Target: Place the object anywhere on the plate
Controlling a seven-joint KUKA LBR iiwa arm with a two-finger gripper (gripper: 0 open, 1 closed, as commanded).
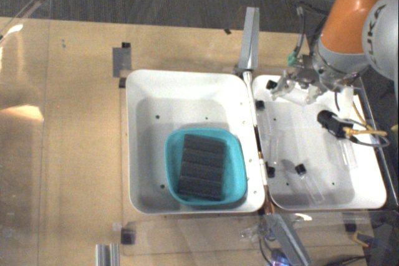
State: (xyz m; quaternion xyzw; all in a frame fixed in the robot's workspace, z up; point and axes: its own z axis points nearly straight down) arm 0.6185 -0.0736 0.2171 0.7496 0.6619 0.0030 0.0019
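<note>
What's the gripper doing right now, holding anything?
Gripper: over the far end of the right bin; open or shut cannot be told. The dark ridged object lies on the teal plate in the left bin.

teal plate (235,162), dark grey ridged object (201,166), white bins (142,152)

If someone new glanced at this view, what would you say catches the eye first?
Most striking is the teal plate in the left bin, with a dark ridged block lying on it. Next comes the arm's orange band at upper right, above the right bin.
</note>
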